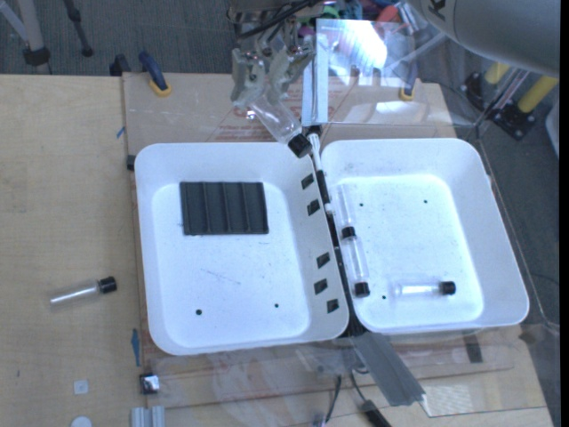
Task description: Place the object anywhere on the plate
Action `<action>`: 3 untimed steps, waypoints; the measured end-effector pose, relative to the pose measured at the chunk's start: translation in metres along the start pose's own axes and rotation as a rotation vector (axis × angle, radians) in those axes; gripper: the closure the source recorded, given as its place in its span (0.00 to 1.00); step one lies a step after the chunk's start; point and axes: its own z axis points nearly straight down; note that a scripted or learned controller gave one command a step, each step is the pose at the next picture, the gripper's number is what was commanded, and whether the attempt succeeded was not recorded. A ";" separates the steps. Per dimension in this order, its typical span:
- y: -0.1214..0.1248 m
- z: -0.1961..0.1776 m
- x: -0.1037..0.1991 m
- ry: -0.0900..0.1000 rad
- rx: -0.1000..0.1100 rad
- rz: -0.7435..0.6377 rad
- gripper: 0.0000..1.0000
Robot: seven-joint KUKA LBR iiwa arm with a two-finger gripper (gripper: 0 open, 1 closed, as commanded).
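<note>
The end effector (263,103) hangs over the far edge of the counter (62,194), just behind the place where the two bins meet. Its fingers are pressed in on the upper end of a clear vial (283,130). The vial slants down toward the right, and its black cap (300,144) (the lowest part) sits over the far rims at the gap between the bins.

The vial is well apart from the dark ribbed plate (224,207), which lies flat in the far half of the left bin (151,265).

Along the divide between the bins a row of small black clips (313,207) runs from far to near.

In the right bin (498,238), two more clear vials lie end to end against the left wall. One of them (341,213) is farther back and the other (356,265) is nearer, and both point their black caps toward the near side. A third vial (418,288) lies crosswise on the near floor of that bin with its cap to the right.

Out on the bare counter to the left of the bins, a stray vial (80,292) rests on its side with its cap toward the left bin. A blue and yellow clamp (156,72) sits at the far left corner of the board under the bins.
</note>
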 end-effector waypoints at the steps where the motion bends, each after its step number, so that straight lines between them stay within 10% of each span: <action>1: 0.016 0.041 -0.004 -0.003 -0.009 -0.778 1.00; 2: 0.000 0.001 -0.001 -0.003 -0.003 -1.115 1.00; 3: 0.001 0.001 0.000 -0.003 -0.007 -0.761 1.00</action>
